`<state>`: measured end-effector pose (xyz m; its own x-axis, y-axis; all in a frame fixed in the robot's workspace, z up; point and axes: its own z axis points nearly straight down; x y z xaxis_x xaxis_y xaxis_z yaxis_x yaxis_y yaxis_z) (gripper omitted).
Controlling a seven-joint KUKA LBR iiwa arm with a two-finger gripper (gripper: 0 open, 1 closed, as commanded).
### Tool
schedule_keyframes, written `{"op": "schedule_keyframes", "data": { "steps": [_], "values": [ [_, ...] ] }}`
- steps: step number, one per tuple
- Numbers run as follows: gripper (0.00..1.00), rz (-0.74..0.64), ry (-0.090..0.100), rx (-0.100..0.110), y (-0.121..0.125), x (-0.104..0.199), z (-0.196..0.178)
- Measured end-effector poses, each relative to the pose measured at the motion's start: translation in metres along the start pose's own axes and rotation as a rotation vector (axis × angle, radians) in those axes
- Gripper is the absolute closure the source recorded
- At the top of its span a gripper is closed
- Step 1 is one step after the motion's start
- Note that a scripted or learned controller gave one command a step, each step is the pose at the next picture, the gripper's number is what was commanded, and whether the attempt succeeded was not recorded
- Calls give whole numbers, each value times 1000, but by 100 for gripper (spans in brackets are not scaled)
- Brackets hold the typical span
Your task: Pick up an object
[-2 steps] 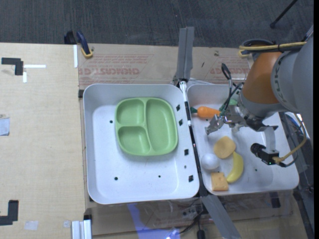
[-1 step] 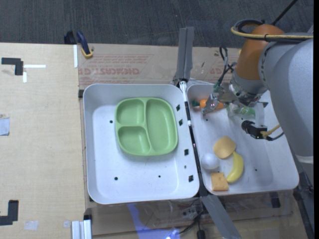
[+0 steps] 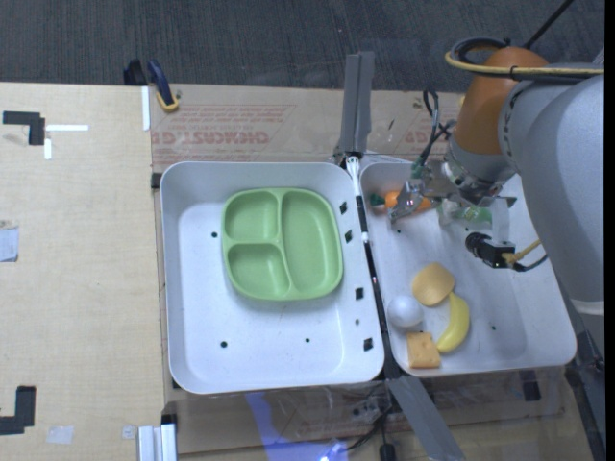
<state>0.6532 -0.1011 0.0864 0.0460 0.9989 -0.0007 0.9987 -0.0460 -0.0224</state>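
My gripper [image 3: 424, 203] hangs low over the far end of the right bin [image 3: 538, 339], below the arm's orange band [image 3: 499, 104]. A small orange object [image 3: 392, 200] lies just to its left, near the bin's far left corner, partly hidden by the gripper. Toward the near end of that bin lie a tan round piece [image 3: 433, 283], a white ball [image 3: 404, 310], a yellow banana [image 3: 455, 324] and an orange-tan block [image 3: 422, 351], all well apart from the gripper.
The left bin [image 3: 192, 334] holds a green divided plate [image 3: 282, 244]. A ridge [image 3: 366, 257] with black clips separates the two bins. A black cable [image 3: 496, 251] loops from the wrist over the right bin. The grey arm covers the bin's right side.
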Motion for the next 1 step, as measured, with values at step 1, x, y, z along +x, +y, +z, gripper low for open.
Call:
{"op": "schedule_keyframes", "data": {
  "steps": [1],
  "values": [
    [100,-4,-5,-6,1,0,-10]
  ]
}}
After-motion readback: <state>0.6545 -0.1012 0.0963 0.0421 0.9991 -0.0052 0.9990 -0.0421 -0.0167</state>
